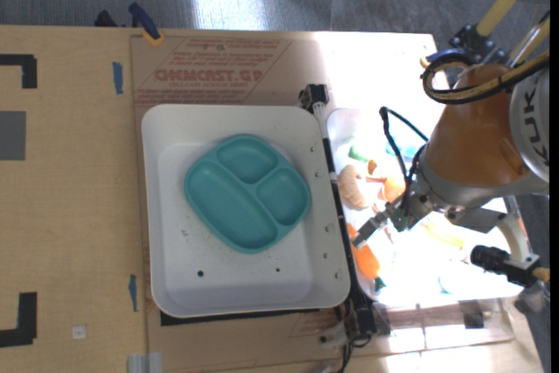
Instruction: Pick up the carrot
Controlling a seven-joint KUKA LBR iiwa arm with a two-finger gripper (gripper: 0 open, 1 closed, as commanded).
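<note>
A: Where's the carrot [365, 259]?
B: Lower middle of the right bin [342, 125], by its left wall. The pincer [377, 224] hangs just above it, whether apart or together I can't tell.

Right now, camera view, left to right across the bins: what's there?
Left white bin → teal divided plate → orange carrot piece → hand → orange band on the arm.

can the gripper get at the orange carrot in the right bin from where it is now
Probably yes. The two-finger gripper hangs inside the overexposed right white bin, just above the orange carrot by the bin's left wall, with nothing visibly between them, though glare hides detail.
</note>
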